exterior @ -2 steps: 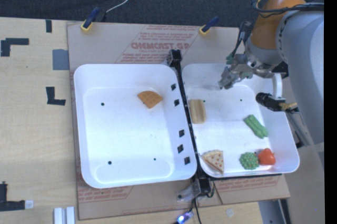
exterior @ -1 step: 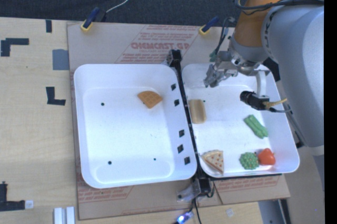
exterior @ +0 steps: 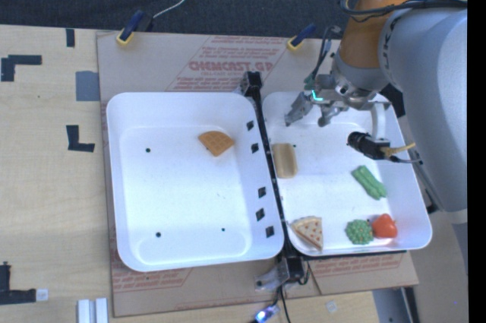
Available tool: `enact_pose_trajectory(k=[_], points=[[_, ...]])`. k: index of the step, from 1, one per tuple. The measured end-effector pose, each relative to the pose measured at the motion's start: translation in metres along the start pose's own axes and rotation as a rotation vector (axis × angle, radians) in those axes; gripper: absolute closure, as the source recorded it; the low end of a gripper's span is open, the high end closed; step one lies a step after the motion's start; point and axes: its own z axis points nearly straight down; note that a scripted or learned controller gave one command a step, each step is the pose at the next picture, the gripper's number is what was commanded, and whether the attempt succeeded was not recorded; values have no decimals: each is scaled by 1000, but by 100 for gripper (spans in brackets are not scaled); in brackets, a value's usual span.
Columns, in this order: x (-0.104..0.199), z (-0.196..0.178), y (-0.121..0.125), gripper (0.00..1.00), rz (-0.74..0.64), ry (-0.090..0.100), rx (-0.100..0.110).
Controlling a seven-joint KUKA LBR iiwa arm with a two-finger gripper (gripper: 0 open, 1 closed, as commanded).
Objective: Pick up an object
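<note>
One tan bread piece (exterior: 284, 159) lies at seven o'clock from the hand (exterior: 311, 115), whose fingers stand apart, holding nothing.

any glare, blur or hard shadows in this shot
Camera view: even, diffuse light; soft shadows inside the left bin rim; the right bin's white floor looks nearly washed out; the arm's grey casing is bright at right; the gripper looks slightly soft; small items like the orange wafer stay legible.
</note>
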Motion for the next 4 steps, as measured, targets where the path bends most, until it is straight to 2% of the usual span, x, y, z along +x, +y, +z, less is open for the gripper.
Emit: enact_pose_trajectory(k=[1, 2, 4], points=[[-2, 27, 9, 0, 0, 0, 2], [5, 23, 9, 0, 1, 0, 0], [-17, 19, 9, 0, 2, -1, 0]])
